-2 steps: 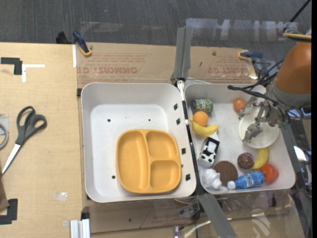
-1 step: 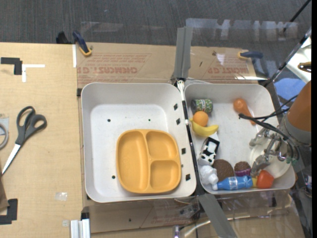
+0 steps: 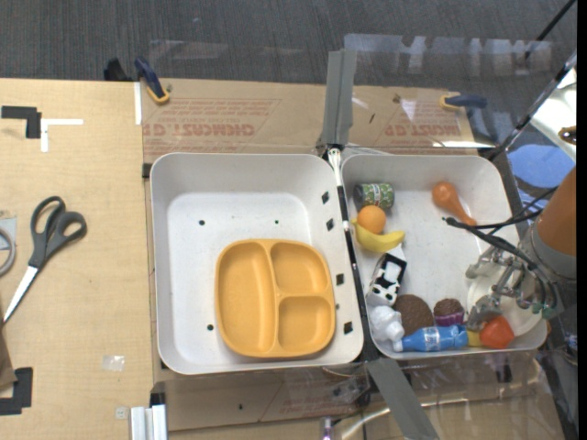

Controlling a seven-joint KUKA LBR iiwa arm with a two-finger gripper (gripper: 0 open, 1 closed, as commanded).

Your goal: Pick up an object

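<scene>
Red object (image 3: 496, 333), gripper (image 3: 491, 293) low above it

The divided plate (image 3: 274, 297) is yellow. The bins (image 3: 174, 246) are white. The banana (image 3: 380, 238) is yellow, the bottle (image 3: 433, 339) blue, the scissors (image 3: 41, 238) black.

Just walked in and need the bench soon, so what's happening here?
A robot arm is reaching into the right bin, its end effector low over the near corner beside a red ball and blue bottle. Nothing is visibly held. The left bin holds a yellow divided plate.
</scene>
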